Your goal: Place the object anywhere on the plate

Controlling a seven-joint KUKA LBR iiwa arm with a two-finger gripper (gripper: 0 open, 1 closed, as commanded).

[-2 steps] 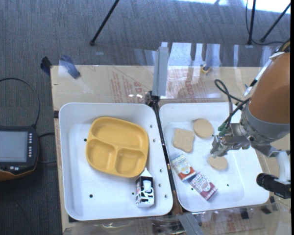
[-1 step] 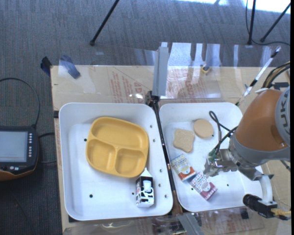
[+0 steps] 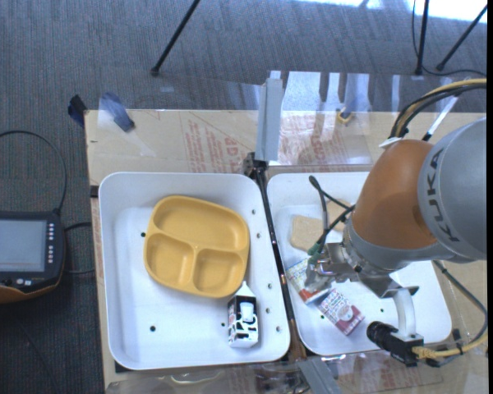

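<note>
Nearest the camera, a small black-and-white milk carton (image 3: 243,321) lay in the left bin (image 3: 123,212), close to that bin's near right corner and just off the near edge of the yellow divided plate (image 3: 199,245). That plate sat in the middle of the left bin with nothing on it.

I was over the right bin (image 3: 444,302), my gripper (image 3: 319,271) low near its left wall. From this slant, with my wrist in the way, I could not tell whether it was spread or pressed together, nor whether anything sat between its tips. Just beneath and beside it lay a few small packets: a red-and-white packet (image 3: 339,310) toward the near edge, and another crumpled wrapper (image 3: 302,276) against the left wall. A pale flat piece (image 3: 306,230) lay farther back.

I judged one of these packets to be my object. The relation that mattered: the plate lay across the dividing walls to the left of my gripper and slightly farther from the camera, so the carry would call for a lift over both rims.
</note>
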